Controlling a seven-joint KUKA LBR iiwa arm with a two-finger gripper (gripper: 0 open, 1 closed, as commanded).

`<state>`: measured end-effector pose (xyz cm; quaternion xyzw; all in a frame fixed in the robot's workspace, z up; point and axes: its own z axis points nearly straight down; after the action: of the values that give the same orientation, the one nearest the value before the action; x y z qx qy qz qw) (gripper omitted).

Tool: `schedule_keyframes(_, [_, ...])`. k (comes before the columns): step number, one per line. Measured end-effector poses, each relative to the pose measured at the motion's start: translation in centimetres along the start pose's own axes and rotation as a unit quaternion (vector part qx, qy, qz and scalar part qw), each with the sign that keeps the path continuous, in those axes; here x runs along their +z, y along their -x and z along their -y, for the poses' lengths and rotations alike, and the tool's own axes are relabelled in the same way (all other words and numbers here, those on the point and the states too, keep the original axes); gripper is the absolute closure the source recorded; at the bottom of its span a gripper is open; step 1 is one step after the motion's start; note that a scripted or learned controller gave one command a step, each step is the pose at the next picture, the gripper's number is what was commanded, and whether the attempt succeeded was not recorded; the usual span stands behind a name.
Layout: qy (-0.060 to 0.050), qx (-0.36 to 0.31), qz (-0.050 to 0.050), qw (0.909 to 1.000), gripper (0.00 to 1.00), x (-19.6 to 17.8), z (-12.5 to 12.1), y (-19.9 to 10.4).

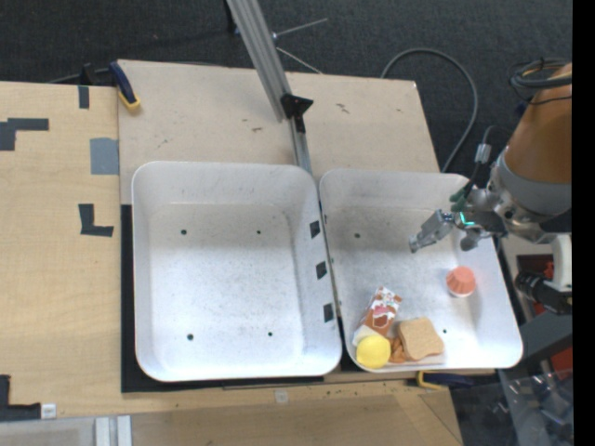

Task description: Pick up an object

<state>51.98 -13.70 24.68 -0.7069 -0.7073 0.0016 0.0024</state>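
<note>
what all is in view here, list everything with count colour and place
bins: 2, white, side by side on the bench
yellow ball: 1, yellow, near corner of the right bin
bread slice: 1, tan, right bin, just right of the ball
snack packet: 1, red and white, right bin, above the ball
pink cup-like object: 1, pink-orange, right bin near its right wall
metal rail: 1, silver, slanting in from the top to where the bins meet
clamp: 1, blue and yellow, top left of the bench
cable: 1, black, on the floor behind the bench
arm: 1, grey with orange band, at right
gripper: 1, dark grey, over the right bin, nothing between its fingers
</note>
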Motion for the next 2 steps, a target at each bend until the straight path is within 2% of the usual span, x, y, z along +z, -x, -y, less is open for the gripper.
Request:
schedule_keyframes(1, [0.002,-0.001,0.000,1.0000,0.00,-0.2,-0.1,0.0])
schedule_keyframes(2, [-0.001,0.000,0.000,1.0000,0.00,6.1,0.2,0.4])
